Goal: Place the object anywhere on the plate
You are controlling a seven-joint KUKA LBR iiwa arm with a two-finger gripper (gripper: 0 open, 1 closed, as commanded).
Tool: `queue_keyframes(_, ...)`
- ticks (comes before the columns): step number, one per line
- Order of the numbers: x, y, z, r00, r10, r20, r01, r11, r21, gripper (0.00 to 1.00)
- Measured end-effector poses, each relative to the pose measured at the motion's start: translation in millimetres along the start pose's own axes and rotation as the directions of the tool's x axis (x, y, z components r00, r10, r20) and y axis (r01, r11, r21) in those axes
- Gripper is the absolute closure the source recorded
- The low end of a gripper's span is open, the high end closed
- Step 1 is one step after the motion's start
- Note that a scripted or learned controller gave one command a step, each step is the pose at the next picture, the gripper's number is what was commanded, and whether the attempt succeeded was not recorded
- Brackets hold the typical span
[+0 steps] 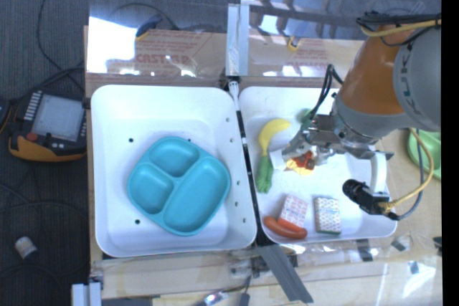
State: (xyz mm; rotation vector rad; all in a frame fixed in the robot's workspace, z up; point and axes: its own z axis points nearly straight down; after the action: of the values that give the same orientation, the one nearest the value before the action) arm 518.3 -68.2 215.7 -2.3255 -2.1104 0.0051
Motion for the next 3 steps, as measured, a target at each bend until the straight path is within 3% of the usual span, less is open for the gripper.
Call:
queue_keyframes(1,25.7,81.9,-119.7,0.997,-0.078,0.003,0.078,0.997,-0.001,1.0)
queue_keyframes(2,92.1,112.5,32.5,1.0,0.008,0.004,-0.008,1.0,0.001,1.0)
queue_keyframes(3,161.8,25.9,33.2,0.999,-0.034,0.001,0.034,0.999,0.002,1.0)
